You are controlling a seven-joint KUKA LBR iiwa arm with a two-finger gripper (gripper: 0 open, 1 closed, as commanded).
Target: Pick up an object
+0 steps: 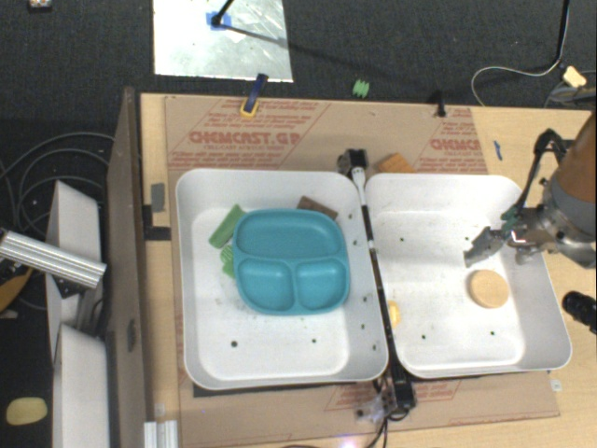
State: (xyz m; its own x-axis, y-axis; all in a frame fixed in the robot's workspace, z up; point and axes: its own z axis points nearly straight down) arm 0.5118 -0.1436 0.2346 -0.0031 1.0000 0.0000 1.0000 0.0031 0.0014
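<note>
Hovering in the right white bin (541, 348), the grey two-finger gripper (487, 245) hangs released just above the round tan wooden disc (489, 288).

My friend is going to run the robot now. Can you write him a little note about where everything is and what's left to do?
Gripper: over the right bin, just above the round tan disc, holding nothing that I can see.
Left bin: blue divided tray lying over green pieces and a brown block.
Done: nothing picked up yet.
Left: grab an object; the disc is nearest.
</note>
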